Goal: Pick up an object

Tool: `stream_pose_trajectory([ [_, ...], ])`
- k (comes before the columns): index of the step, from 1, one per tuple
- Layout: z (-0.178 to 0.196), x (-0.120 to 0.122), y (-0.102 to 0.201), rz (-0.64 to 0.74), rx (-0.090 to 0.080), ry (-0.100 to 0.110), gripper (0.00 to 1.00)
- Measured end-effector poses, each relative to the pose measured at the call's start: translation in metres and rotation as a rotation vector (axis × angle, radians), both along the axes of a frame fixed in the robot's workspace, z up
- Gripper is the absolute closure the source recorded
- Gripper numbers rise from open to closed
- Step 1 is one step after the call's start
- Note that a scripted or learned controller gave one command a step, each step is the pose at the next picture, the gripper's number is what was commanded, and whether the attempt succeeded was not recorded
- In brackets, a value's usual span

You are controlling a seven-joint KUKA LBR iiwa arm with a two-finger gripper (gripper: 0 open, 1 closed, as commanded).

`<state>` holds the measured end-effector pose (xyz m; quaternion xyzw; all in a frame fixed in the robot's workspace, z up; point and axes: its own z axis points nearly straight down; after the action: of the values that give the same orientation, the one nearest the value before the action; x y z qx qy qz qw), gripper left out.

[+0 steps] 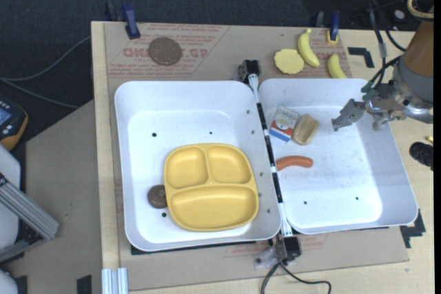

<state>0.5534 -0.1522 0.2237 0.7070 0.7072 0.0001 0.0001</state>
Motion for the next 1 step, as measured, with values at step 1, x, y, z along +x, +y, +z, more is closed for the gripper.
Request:
stream_pose_trajectory([
  [1, -0.1381, 0.0434, 0.0578, 0.005, 0.004, 0.002, 0.0],
])
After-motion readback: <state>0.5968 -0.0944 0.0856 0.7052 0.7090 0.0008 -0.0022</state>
